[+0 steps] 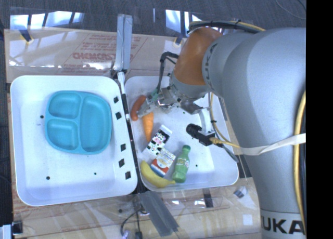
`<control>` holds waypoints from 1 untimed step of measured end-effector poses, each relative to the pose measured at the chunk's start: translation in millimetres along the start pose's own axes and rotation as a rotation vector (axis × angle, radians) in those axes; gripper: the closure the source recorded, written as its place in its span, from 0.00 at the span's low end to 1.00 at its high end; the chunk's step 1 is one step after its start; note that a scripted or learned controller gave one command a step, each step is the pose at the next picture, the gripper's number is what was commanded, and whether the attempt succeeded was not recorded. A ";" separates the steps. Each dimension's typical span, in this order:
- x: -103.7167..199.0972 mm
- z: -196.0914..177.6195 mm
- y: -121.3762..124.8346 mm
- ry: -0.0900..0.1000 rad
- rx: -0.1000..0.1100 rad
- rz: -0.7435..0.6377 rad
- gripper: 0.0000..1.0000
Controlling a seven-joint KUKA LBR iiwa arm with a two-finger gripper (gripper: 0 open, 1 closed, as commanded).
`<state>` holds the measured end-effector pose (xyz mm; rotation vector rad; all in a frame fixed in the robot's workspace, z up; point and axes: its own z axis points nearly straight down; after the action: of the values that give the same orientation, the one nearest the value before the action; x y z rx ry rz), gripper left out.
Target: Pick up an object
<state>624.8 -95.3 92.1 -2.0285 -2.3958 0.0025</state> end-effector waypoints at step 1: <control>-0.5 -10.1 0.0 -0.001 0.001 -0.003 1.00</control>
<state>625.0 -95.8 102.2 -2.0243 -2.3988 0.0044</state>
